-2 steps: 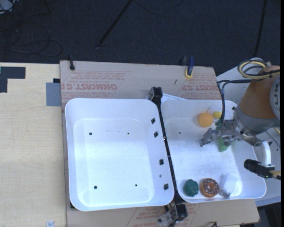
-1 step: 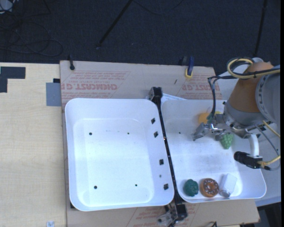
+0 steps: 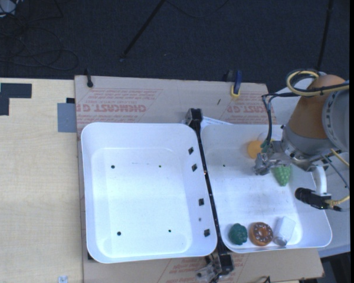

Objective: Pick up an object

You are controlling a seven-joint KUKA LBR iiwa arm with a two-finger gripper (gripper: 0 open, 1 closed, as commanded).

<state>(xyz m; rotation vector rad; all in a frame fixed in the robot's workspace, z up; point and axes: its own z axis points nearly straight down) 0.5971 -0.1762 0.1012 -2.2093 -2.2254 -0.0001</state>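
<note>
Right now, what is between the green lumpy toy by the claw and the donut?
Nothing: the camera view shows bare white bin floor between the green lumpy toy beside the claw and the donut.

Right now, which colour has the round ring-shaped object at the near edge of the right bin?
Brown with pale speckles, like a doughnut, seen in the camera view.
</note>
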